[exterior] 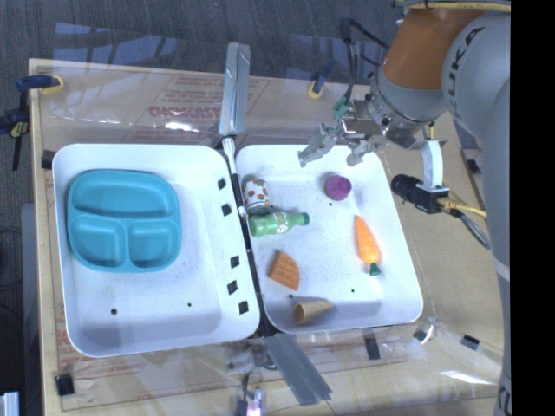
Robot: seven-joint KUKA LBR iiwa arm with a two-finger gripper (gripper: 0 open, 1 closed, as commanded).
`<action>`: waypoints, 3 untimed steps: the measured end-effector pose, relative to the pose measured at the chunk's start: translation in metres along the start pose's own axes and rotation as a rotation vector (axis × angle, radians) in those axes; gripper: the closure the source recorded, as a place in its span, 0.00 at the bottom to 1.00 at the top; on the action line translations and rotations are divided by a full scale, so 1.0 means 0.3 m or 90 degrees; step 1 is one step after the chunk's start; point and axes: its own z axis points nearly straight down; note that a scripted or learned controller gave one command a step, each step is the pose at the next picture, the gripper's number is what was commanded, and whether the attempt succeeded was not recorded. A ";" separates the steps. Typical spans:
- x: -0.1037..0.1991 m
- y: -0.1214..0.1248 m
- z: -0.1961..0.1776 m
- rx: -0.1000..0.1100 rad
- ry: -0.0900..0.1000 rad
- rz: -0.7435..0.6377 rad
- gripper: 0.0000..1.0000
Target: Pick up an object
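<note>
Taking the purple ball (337, 186) in the right bin (395, 267) as our mark, we see the green bottle (278, 224) down-left, our gripper (335, 150) spread wide and empty just above it — a round target could roll off the closing fingers.

1 fixed camera hangs above the bench and looks down at a slant, far enough back to take in both shallow white plastic bins (95, 319) side by side. The grey arm with the orange band (451, 42) enters from the right.
</note>
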 end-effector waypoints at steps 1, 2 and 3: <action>-0.224 0.007 0.343 0.001 0.000 0.029 0.00; -0.052 -0.124 0.573 -0.015 -0.005 0.047 0.00; -0.179 0.020 0.629 -0.003 0.001 0.090 0.00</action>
